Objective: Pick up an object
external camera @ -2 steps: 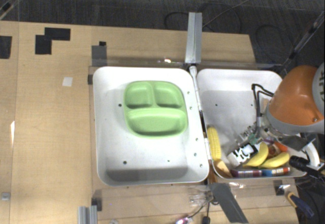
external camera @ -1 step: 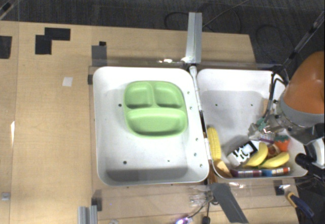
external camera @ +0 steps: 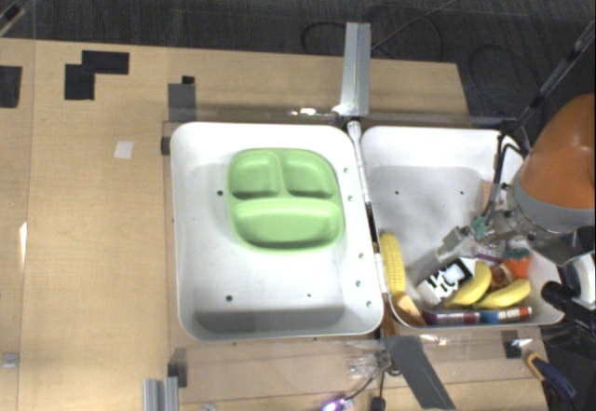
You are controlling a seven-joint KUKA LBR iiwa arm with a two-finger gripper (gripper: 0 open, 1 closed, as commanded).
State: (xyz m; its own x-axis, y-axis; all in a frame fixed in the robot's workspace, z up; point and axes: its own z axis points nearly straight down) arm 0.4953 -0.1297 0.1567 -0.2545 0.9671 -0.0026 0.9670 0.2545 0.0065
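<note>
From the camera above the bench, I am reaching in from the right of the frame, and my gripper (external camera: 484,234) is hanging low over the right bin (external camera: 419,167), just above the heap of small things in its lower right corner. How my gripper is set I cannot tell; the wrist hides it, and I see nothing held.

The likeliest pick is lying right under me: a yellow banana (external camera: 473,286), with a second banana (external camera: 507,294) just beside it toward the right. Both look like light, stiff, smooth toy fruit, so I judge they could slip; I would be taking one across its narrow middle. An ear of corn (external camera: 393,262) is lying along the bin's left wall, apart from the heap and easier to close on. A thin marker (external camera: 480,315) is resting against the bottom edge, too flat to trust. An orange piece (external camera: 518,262) is sitting near the bananas.

A small black-and-white box (external camera: 445,279) is touching the first banana; it bears white marks, too small to read.

In the left bin (external camera: 186,213), a green divided tray (external camera: 282,198) is lying flat, broad and awkward for me.
</note>
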